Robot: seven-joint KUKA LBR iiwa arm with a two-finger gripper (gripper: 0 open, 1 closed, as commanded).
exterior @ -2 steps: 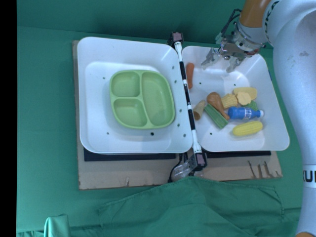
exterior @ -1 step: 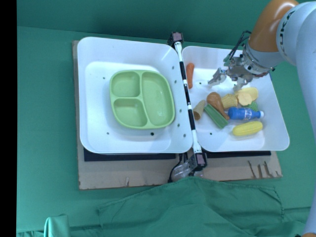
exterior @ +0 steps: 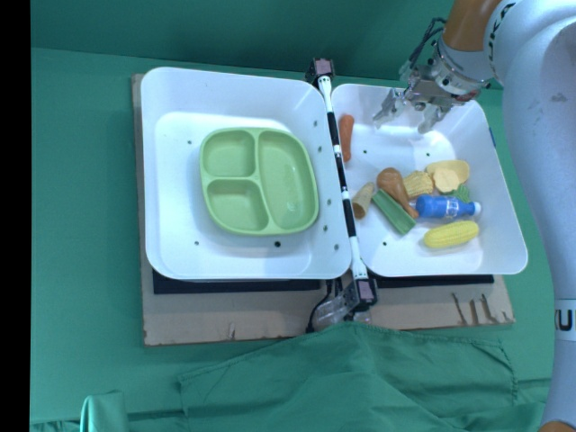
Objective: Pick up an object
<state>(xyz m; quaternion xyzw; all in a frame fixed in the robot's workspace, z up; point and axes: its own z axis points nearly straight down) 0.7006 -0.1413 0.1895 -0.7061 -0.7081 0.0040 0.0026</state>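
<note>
Green cloth (exterior: 90, 241) is seen covering the bench, with a brown cardboard sheet (exterior: 225, 327) laid beneath two shallow white bins. The left bin (exterior: 180, 93) is occupied by a light green divided plate (exterior: 259, 181), which lies flat near its centre. The right bin (exterior: 504, 250) is joined to the left along a black-and-white striped divider (exterior: 340, 169).

Toy foods are gathered in the lower half of the right bin: an orange carrot (exterior: 346, 137) lying just beside the divider, a tan cone-shaped piece (exterior: 363, 199), a brown drumstick (exterior: 394, 185), a green stick (exterior: 392, 211), a blue bottle (exterior: 445, 208), a yellow corn cob (exterior: 452, 234), and pale yellow pieces (exterior: 447, 175) near the bin's right side. Several of these are touching one another.

The gripper (exterior: 401, 119) is positioned over the far part of the right bin, well apart from the cluster and beside the carrot's far end. Its fingers are spread apart, and nothing is seen between them. The grey arm with its orange band (exterior: 477, 3) is shown entering from the upper right.
</note>
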